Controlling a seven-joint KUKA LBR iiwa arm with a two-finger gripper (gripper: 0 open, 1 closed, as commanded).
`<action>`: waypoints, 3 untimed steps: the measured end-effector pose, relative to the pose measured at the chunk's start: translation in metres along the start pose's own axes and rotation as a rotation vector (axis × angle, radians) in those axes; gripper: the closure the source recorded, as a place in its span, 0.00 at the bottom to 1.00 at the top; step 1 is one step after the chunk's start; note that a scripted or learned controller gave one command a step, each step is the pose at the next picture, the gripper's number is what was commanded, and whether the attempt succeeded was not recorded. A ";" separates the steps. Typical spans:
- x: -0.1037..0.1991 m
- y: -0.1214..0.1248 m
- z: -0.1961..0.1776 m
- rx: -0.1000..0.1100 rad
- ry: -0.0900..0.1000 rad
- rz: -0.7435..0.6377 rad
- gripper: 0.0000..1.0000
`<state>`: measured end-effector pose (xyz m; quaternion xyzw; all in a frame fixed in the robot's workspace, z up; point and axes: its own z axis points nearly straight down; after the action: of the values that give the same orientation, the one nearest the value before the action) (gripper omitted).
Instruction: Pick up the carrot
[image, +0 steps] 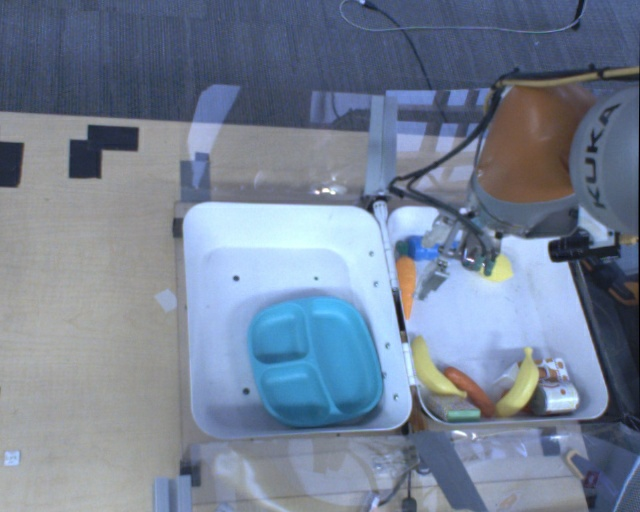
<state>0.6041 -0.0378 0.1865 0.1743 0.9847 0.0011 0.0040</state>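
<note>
Two white bins sit side by side on the bench, and nearest the camera the right bin (590, 330) holds a crowded front row: a yellow banana (432, 368) toward its left wall, a reddish sausage-shaped piece (468, 388) lying against it, a small green block (461, 411) below that, a second banana (520, 382) curving up on the right, and a small packet (556, 388) whose print is too small to read. Beside them, the left bin (215, 300) carries a teal divided plate (315, 360) in its front half. Farther back, the carrot (406, 286) lies along the left wall of the right bin, its green top (407, 247) pointing away from the camera. Just right of it hangs the gripper (448, 262), its thin fingers slightly parted with nothing between them, a blue piece close by its left and a yellow object (497, 268) just behind its right. Farthest off, the arm's (540, 150) grey casing shows the letters "KUKA".
</note>
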 end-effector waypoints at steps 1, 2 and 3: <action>0.016 0.016 0.000 -0.001 0.000 -0.301 0.00; 0.007 -0.010 -0.001 -0.001 -0.004 -0.787 0.00; 0.007 -0.010 -0.001 -0.001 -0.004 -0.786 0.00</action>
<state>0.5941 -0.0453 0.1872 -0.2162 0.9763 -0.0004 0.0059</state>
